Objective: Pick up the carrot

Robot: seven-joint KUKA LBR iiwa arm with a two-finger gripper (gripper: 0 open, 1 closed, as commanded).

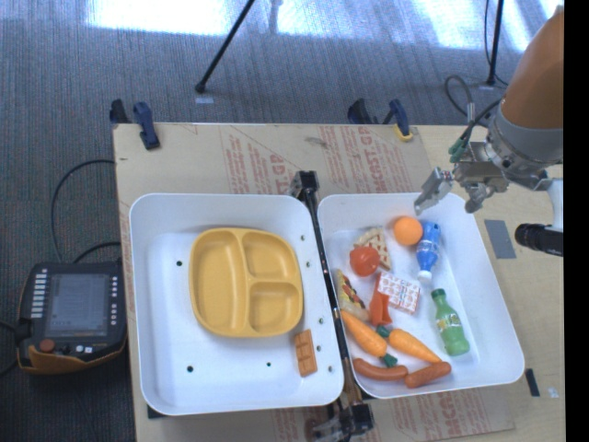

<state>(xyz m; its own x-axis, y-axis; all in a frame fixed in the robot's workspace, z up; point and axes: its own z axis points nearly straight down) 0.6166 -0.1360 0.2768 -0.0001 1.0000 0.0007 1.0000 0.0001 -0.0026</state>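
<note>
Nothing's really done yet: the gripper (453, 190) is hanging spread open and empty over the right bin's (492, 279) far edge, while the carrot (413, 344) is lying untouched near its front.

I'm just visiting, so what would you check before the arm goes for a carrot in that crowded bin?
1. Target in sight: ok. Two carrots lie near the right bin's front.
2. Top unobstructed: ok. Nothing lies over them.
3. Room around them: not ok. They touch each other, and the sausages sit just in front.
4. Gripper ready: ok. Fingers spread, holding nothing.
5. Gripper above target: not ok. It hovers at the bin's far edge.
</note>
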